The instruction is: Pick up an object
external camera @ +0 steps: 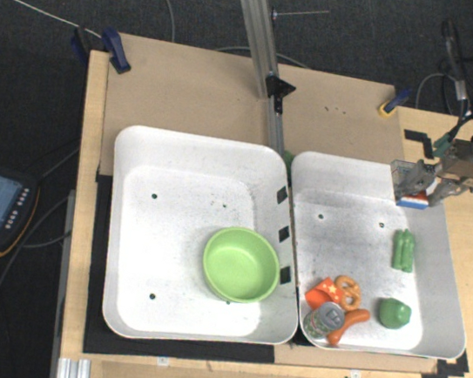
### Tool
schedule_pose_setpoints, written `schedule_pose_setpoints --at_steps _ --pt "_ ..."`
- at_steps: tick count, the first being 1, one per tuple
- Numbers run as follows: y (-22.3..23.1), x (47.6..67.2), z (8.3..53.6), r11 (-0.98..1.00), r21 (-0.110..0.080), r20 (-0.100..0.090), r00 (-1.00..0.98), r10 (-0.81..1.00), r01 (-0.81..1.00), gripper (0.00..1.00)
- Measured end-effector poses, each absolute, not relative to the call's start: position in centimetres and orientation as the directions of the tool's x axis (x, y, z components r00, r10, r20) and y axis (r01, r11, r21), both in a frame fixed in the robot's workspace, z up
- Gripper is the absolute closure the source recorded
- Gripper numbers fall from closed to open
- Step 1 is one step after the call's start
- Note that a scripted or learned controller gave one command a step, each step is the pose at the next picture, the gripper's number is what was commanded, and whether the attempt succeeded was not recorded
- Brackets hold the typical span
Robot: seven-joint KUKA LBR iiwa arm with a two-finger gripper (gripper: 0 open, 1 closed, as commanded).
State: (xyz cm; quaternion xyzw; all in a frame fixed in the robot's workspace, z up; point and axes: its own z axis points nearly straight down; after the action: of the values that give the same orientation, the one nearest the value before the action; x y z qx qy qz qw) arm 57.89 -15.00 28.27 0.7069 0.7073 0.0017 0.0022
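Hovering over the far right corner of the right bin (379, 174), the gripper (413, 188) has a small blue and white block (412, 200) sitting right under it, touching or nearly so. Can't tell from this angle whether the gripper is apart or clamped, or whether that block is actually held.

Other pickable stuff in the same bin: a green pickle-looking thing (403, 250) just below the gripper, a green pepper (393, 313) near the front, and an orange clump of toys (335, 306) at the front left corner. The green bowl (241, 265) sits alone in the left bin (161, 164).

My worry: the block is jammed up against the bin wall, so the gripper could catch the rim or just nudge the block away. If the grip is shallow, it'll probably slip out on the lift.
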Motion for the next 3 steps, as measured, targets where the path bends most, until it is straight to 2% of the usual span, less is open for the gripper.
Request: schedule_pose_setpoints --at_steps 3 --pt "1.9 56.9 28.2 0.005 0.000 0.001 -0.005 1.000 1.000 1.00"
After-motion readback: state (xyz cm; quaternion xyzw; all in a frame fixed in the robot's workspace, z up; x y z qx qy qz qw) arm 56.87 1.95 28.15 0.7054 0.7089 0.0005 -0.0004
